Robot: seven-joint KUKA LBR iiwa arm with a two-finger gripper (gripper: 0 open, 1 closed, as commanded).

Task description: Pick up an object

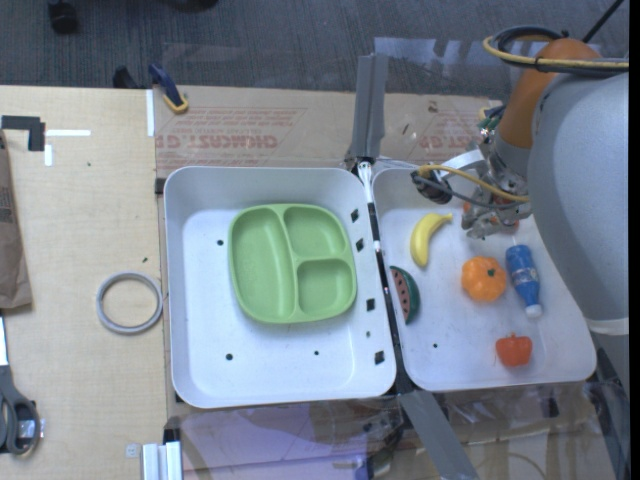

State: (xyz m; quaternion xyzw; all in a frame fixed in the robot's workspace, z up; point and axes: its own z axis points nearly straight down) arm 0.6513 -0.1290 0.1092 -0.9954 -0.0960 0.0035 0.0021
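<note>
While no object is yet lifted, the approach step is under way. At lower right of the right bin (pixel 560 363) lies a red pepper (pixel 514 350); above it an orange (pixel 484 279), bottle (pixel 523 279) and banana (pixel 428 236). Higher still hovers the gripper (pixel 487 220), its state indiscernible. Next: descend onto one object.

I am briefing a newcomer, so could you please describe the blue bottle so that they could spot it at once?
Start at the right-hand white bin, the one with the toy fruit. Along its right side, just right of the orange, lies the blue bottle. It is the bin's one blue item, with a white cap.
</note>
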